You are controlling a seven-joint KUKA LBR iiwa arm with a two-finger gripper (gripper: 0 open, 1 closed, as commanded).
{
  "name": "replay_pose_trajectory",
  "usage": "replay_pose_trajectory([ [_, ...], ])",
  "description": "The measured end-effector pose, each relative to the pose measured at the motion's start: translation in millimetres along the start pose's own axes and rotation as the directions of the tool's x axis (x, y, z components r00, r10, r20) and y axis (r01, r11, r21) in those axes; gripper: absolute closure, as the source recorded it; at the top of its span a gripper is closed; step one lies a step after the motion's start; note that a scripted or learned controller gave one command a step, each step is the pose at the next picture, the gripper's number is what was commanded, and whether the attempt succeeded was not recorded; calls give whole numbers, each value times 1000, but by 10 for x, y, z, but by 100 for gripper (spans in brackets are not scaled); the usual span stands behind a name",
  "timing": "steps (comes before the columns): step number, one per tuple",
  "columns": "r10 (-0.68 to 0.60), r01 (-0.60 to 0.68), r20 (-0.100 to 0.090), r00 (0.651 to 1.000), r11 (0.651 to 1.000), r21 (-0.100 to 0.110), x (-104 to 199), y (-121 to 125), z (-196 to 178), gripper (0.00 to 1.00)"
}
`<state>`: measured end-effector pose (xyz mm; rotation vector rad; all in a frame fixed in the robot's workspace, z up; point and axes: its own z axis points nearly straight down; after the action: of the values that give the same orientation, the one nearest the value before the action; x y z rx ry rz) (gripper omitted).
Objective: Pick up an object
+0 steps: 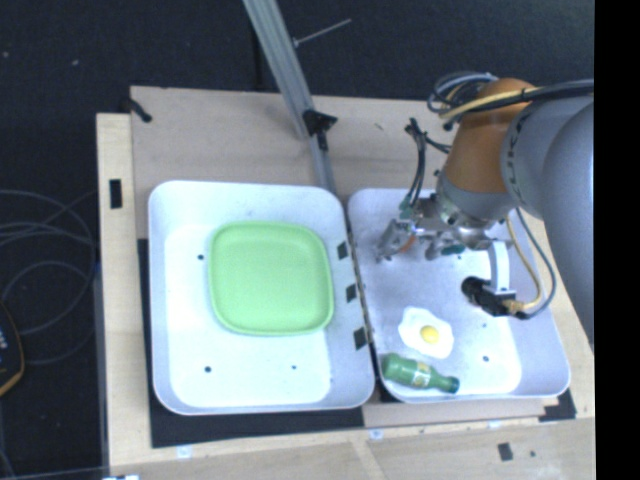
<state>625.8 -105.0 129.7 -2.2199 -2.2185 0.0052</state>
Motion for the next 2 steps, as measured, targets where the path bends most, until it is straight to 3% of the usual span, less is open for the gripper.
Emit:
replay_pose_trajectory([
  [1, 2, -2, -1, 1000, 1000, -7, -3, 16, -139, 100],
  [2, 0, 0, 0, 1000, 1000, -9, -34, 80, -585, 100],
])
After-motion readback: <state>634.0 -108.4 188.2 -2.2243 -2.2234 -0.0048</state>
